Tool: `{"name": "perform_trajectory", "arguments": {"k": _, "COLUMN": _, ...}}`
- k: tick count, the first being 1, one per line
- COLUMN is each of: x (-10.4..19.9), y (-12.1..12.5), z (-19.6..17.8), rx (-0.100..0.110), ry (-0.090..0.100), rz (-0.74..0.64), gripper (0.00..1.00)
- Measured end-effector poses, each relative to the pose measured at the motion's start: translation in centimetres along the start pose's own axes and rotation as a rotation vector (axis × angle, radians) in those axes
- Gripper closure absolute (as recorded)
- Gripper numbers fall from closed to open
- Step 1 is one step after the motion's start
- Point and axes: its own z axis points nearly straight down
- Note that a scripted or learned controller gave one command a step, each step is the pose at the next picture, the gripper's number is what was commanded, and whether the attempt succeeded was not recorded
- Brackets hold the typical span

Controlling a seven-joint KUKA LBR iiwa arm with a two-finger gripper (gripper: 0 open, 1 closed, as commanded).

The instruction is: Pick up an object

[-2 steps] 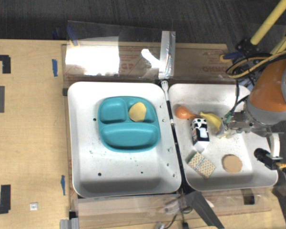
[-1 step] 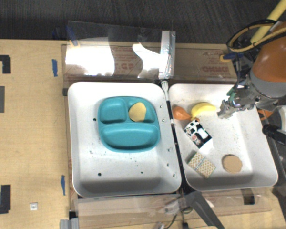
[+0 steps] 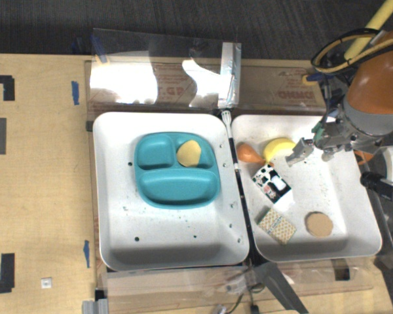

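The right bin [image 3: 354,195] holds several small objects. A yellow lemon-like piece [image 3: 277,148] lies at its back left, touching an orange piece [image 3: 249,153]. In front of them are a black-and-white patterned card [image 3: 271,181], a tan speckled block [image 3: 276,226] and a round brown disc [image 3: 319,224]. My gripper [image 3: 300,153] hangs over the back of this bin, its tip just to the right of the yellow piece. Nothing shows in its grasp.
The left bin [image 3: 111,195] bears a teal divided plate [image 3: 177,185] with a yellow round item [image 3: 188,153] in its back right compartment. A clear plastic sheet [image 3: 157,77] stands behind the bins. Cables [image 3: 344,51] loop at the back right.
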Motion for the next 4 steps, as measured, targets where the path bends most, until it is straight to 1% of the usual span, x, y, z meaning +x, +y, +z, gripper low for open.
{"name": "perform_trajectory", "arguments": {"k": 1, "x": 3.4, "y": -0.1, "z": 6.3, "rx": 0.005, "ry": 0.002, "rz": -0.092, "gripper": 0.0}}
{"name": "perform_trajectory", "arguments": {"k": 2, "x": 1.3, "y": 7.5, "z": 8.2, "rx": -0.039, "ry": -0.013, "rz": -0.265, "gripper": 0.0}}
{"name": "perform_trajectory", "arguments": {"k": 3, "x": 2.2, "y": 5.9, "z": 8.4, "rx": -0.054, "ry": -0.017, "rz": -0.169, "gripper": 0.0}}
{"name": "perform_trajectory", "arguments": {"k": 4, "x": 1.4, "y": 7.7, "z": 9.1, "rx": -0.03, "ry": -0.01, "rz": 0.086, "gripper": 0.0}}
